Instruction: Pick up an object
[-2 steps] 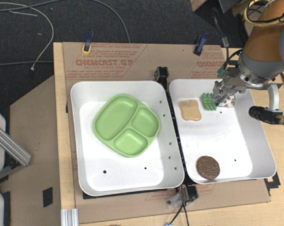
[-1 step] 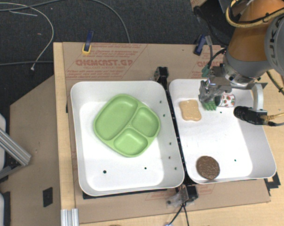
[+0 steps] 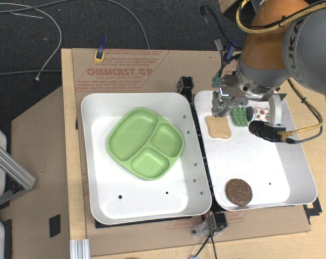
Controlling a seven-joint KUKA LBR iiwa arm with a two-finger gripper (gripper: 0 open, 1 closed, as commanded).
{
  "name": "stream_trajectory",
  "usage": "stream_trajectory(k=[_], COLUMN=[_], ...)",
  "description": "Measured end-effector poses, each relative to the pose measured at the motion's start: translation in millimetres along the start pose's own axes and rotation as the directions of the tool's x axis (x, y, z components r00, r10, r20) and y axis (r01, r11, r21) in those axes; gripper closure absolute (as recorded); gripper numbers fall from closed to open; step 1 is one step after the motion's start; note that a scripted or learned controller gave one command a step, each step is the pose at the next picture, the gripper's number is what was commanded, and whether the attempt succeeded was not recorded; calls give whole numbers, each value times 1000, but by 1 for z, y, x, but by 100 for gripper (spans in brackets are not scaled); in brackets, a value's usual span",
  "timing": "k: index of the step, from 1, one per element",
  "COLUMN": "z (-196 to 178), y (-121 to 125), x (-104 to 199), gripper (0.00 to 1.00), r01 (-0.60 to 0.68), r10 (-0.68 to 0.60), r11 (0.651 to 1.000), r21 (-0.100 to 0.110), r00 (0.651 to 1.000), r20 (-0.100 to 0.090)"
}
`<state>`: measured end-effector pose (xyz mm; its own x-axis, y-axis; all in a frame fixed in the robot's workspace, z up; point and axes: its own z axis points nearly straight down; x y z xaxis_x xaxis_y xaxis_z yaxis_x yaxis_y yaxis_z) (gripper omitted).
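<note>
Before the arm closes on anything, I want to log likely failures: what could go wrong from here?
1. The gripper sits by the far edge of the tan toast-shaped piece, so a grab may just clip or push it.
2. The green ridged item lies close beside, so it could get bumped.
3. The right bin wall is near, so contact is possible.

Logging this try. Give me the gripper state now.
Gripper: low in the right bin, over the tan piece, beside the green object; open or shut cannot be told, and nothing is seen held.
</note>
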<state>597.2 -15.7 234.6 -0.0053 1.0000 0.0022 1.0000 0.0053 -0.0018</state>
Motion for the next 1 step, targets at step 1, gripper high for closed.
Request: stream_trajectory(k=[1], z=[8], y=[-11], x=[53], gripper=[100], r01=[1], r10=[-1], r11=[1000], r21=[2], r00=[1000], r20=[0])
